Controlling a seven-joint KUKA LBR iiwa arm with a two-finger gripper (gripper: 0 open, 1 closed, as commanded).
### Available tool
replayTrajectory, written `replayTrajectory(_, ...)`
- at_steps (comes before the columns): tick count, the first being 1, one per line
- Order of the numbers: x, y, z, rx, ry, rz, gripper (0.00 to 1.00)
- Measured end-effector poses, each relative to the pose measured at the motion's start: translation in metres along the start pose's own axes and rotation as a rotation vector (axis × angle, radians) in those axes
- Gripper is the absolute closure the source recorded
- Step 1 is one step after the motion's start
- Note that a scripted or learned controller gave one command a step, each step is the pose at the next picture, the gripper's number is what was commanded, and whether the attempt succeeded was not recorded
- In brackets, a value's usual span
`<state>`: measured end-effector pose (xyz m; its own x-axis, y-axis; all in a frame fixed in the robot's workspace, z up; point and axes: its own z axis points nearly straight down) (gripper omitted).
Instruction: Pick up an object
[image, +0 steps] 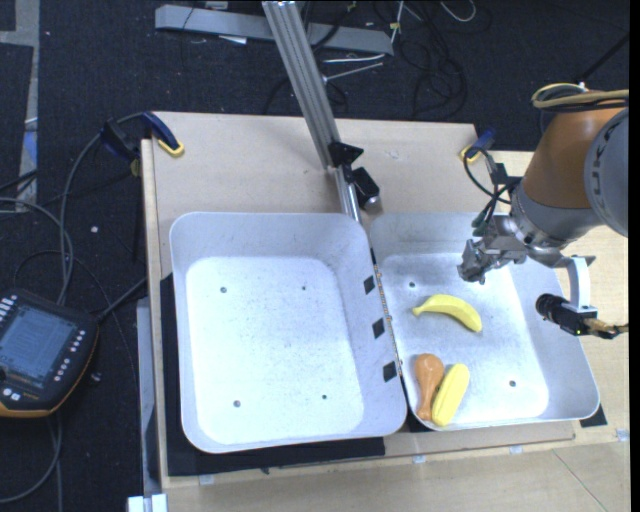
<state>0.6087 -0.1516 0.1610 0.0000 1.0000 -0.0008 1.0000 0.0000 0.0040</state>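
Observation:
A yellow banana (450, 311) lies in the middle of the right bin (530, 400). Near the bin's front left corner lie an orange drumstick-shaped toy (428, 380) and a yellow corn-like piece (450, 394), touching side by side. My gripper (474, 268) hangs over the far part of the right bin, a little behind and to the right of the banana. Nothing shows between its fingers.
The left bin (190, 300) sits beside the right one, their rims meeting along a black-marked divider (382, 325). A slanted metal pole (315, 100) rises from behind the bins. Clamps hold the board's far corners. A teach pendant (35, 350) lies off the bench's left.

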Motion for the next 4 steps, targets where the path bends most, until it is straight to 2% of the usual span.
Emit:
replayTrajectory(1, -0.007, -0.006, -0.056, -0.001, 0.000, 0.000, 1.00)
replayTrajectory(2, -0.007, -0.005, -0.090, 0.001, 0.000, 0.000, 1.00)
replayTrajectory(3, 0.034, -0.015, -0.085, 0.004, 0.001, -0.003, 1.00)
replayTrajectory(4, 0.089, -0.031, -0.074, 0.005, 0.002, -0.005, 1.00)
